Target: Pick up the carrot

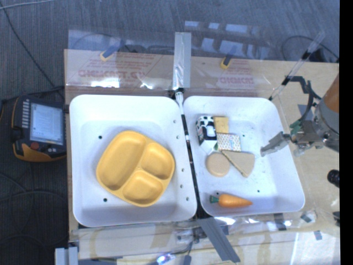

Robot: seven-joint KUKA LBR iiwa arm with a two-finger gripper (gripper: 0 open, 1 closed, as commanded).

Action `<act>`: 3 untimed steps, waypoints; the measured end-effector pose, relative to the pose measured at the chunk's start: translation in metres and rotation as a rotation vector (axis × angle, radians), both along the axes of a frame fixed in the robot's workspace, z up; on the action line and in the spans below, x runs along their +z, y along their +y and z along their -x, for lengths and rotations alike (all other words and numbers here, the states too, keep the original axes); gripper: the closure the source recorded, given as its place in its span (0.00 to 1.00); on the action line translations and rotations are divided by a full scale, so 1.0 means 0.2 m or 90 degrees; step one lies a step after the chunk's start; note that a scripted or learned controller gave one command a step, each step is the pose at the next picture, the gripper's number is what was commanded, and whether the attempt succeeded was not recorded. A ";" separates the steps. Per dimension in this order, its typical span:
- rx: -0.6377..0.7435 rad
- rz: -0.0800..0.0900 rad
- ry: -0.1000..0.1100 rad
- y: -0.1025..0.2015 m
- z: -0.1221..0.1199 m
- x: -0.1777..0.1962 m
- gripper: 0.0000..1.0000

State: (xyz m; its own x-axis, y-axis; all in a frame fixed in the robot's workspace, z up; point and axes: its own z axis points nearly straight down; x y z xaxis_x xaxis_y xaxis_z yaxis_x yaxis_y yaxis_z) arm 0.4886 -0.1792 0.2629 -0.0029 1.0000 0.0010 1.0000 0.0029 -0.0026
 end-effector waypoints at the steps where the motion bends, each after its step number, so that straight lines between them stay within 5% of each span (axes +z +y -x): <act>1: -0.038 0.000 -0.001 -0.13 -0.07 -0.05 0.00; 2: 0.079 0.000 0.000 0.11 -0.07 -0.43 0.00; 3: 0.237 -0.001 0.000 0.53 0.03 -0.40 0.00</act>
